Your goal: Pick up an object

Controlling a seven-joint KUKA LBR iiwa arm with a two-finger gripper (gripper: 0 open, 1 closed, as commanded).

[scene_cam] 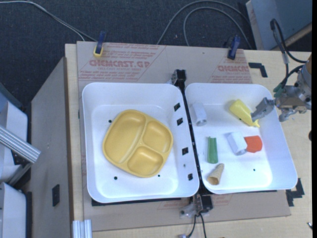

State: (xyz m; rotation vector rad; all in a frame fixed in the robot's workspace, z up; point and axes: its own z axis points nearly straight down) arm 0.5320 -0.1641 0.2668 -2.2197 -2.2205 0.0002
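Two shallow white bins sit side by side on the table (59, 133). The end effector (270, 108) hangs over the upper right part of the right bin (282, 167), reaching in from the right edge. One grey finger (261, 109) slants down and left; whether the end effector is open or closed cannot be told, and nothing is seen between its fingers.

Just left of the end effector, almost touching that finger, lies a yellow banana-like piece (241, 111). Below and slightly left of the end effector sits an orange block (253, 144), touching a pale grey-white block (236, 143) on its left side. Further left and lower lies a green stick (212, 149), upright in the view, and below it a tan cone (216, 173). Well to the left of the end effector, near the divider between the bins, rests a grey-white cylinder (199, 113).

Far left of the end effector, the left bin (94, 103) holds a yellow compartment plate (137, 143), tilted in the view. Two blue clamps (100, 42) grip the cardboard sheet (163, 58) under the bins at its far edge.
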